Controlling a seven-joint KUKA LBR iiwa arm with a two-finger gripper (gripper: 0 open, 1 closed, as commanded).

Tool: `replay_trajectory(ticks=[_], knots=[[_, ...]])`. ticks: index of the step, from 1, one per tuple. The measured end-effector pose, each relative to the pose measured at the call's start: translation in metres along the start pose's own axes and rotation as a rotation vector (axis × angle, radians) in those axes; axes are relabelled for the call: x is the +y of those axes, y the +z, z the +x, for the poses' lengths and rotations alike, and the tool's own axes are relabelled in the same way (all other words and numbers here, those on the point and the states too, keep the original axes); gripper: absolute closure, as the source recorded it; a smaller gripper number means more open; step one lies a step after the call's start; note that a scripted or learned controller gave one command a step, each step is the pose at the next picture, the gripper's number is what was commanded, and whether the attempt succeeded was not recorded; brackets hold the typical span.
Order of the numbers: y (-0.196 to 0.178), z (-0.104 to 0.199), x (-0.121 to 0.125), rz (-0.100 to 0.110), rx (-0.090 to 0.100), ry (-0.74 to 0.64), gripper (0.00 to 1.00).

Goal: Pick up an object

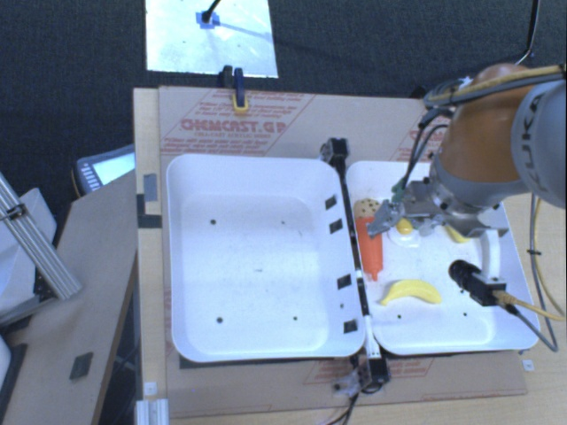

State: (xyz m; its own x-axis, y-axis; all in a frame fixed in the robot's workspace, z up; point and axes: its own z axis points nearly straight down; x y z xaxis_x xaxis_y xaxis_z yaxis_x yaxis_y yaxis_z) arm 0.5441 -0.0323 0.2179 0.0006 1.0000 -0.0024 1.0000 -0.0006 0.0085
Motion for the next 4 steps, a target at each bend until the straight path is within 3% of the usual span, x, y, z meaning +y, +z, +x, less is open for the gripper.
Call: replay_trajectory(ticks=[1, 2, 3, 4], knots=[[-0.019, -0.081, 0.006, 0.004, -0.001, 0.003, 0.0], [-0.193, -0.094, 0.026, -0.012, -0.003, -0.005, 0.0], [0.021, -0.052, 0.01, 0.02, 0.005, -0.004, 0.0], [0.035, 0.028, 0.007, 0.01, 0.006, -0.012, 0.0]])
